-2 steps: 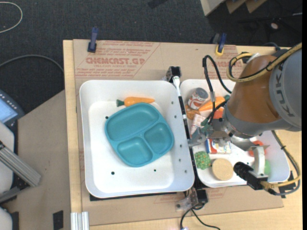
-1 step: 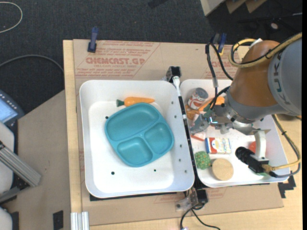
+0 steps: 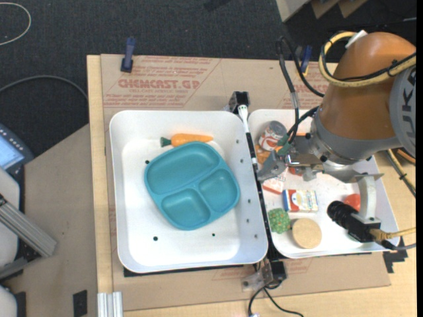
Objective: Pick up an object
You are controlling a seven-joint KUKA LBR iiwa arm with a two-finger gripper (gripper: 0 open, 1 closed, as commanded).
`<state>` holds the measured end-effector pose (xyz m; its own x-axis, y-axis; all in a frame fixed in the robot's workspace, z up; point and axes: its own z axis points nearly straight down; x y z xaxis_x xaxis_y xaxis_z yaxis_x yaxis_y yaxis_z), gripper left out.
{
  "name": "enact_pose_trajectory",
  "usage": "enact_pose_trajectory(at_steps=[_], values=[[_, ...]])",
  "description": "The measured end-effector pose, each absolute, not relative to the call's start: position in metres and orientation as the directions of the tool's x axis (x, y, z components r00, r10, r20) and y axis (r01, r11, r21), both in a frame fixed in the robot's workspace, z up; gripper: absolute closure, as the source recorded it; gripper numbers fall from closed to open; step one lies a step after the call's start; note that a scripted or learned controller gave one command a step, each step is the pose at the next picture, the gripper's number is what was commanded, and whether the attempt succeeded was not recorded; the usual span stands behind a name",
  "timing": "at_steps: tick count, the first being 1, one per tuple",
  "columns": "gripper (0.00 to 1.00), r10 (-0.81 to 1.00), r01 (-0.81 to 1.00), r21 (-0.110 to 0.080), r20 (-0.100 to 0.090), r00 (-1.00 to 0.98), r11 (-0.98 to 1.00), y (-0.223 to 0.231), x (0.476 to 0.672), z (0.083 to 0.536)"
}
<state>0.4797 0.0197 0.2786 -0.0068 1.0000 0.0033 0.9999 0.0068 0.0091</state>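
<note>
Arm (image 3: 367,91) looms over the right bin (image 3: 383,240), reaching in from the right. Left bin (image 3: 125,197) carries a teal tray (image 3: 192,185) with a carrot (image 3: 190,139) just behind it. Tool (image 3: 272,167) sits low by the right bin's left wall, its state impossible to tell. Nearby: cookie (image 3: 307,233), carton (image 3: 299,201), broccoli (image 3: 279,220).

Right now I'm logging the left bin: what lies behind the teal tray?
A toy carrot lies behind the teal tray, touching its far edge. Whatever is under the tray is covered.
</note>
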Motion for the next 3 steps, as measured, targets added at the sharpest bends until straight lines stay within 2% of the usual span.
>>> enact_pose_trajectory(at_steps=[1, 2, 3], values=[[0.00, 1.000, 1.000, 0.013, 0.004, -0.011, 0.011, 0.102, 0.480, 0.374], [1.00, 1.000, 1.000, 0.004, -0.001, -0.002, 0.002, 0.096, 0.480, 0.379], [1.00, 1.000, 1.000, 0.005, 0.000, 0.001, -0.001, 0.085, 0.480, 0.397]])
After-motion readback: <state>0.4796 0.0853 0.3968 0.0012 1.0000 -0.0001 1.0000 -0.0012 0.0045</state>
